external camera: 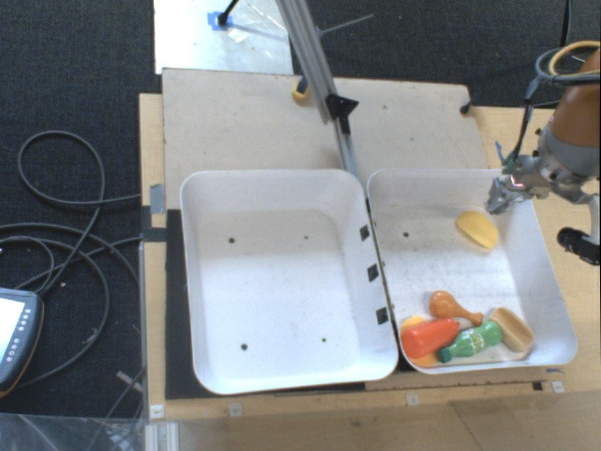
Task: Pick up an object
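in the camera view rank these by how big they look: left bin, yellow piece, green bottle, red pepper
1. left bin, by far the largest
2-4. red pepper, green bottle and yellow piece look too alike to rank surely; the bottle is partly hidden in the pile.

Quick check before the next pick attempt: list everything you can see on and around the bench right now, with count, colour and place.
Bins: 2, white, side by side on the bench; left bin, right bin.
Yellow toy: 1, yellow, alone in the right bin's upper part.
Toy drumstick: 1, orange-brown, right bin's lower corner pile.
Red toy: 1, red-orange, same pile, nearest the divider.
Green bottle: 1, green, same pile.
Tan toy: 1, tan, right of the bottle.
Metal pole: 1, grey, slanting down toward the bins.
Cables: several, black, on the floor left.
Tablet: 1, far left edge.
Gripper: 1, grey, over the right bin's upper right edge, near the yellow toy.
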Controlling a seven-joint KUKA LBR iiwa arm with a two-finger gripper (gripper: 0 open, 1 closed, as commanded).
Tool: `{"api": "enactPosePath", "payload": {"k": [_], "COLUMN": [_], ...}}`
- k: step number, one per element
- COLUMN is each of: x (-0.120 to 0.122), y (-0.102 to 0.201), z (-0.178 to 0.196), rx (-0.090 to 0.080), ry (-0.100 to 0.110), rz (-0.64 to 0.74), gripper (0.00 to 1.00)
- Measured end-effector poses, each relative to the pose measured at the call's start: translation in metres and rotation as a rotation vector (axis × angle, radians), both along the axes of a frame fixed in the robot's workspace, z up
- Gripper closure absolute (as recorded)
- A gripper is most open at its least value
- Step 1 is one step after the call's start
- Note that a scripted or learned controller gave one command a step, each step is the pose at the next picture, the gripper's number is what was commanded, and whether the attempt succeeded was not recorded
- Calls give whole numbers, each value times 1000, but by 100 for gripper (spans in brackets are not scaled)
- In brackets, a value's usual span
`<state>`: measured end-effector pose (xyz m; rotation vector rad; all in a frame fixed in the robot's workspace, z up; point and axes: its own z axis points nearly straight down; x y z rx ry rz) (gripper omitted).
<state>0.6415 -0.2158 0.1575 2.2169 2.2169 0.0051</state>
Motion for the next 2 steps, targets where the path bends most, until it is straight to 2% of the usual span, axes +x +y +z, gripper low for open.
{"api": "enactPosePath", "payload": {"k": [1,2], "x": [8,9], "y": [1,1], "z": [65,67], "rx": [-1,1], "ry": [-3,3], "rz": [5,6], "gripper": [100,100]}}
